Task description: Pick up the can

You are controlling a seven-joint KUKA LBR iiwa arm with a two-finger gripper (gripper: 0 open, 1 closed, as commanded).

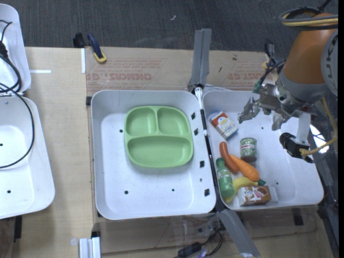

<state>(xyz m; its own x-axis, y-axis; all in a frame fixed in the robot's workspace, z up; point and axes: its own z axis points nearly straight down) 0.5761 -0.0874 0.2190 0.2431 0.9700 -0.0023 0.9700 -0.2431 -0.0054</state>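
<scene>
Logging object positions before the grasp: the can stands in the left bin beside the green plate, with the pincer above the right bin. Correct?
Not quite. The camera view shows the can in the right bin, near the carrot; the green plate lies alone in the left bin. The pincer is above the right bin.

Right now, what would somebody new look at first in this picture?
Probably the big green plate with three sections, lying in the left bin. Next, the pile of toy food in the right bin: an orange carrot, a small can and a green bottle. The robot's claw hangs above that bin's far end.
</scene>
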